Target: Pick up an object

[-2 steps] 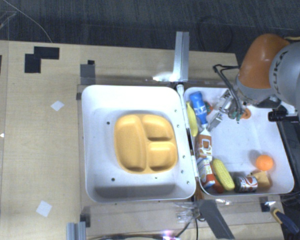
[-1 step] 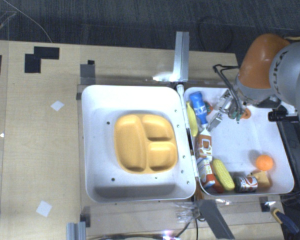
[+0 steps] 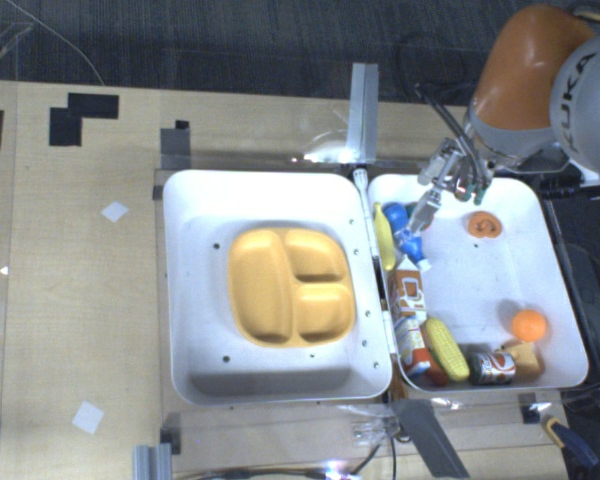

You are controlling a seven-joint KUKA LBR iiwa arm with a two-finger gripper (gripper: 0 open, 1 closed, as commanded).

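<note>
You're mid-task. Gripper point(image 3: 458, 180) hangs above right white bin point(image 3: 540, 268); can't tell whether it grips anything. Blue plastic object point(image 3: 408, 230) just below it, near yellow banana point(image 3: 383, 234). Secure lift not confirmed.

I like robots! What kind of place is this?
Probably a robot lab, not a kitchen. A grey and orange robot arm reaches over two white bins on a bench, and one holds toy food like corn.
</note>
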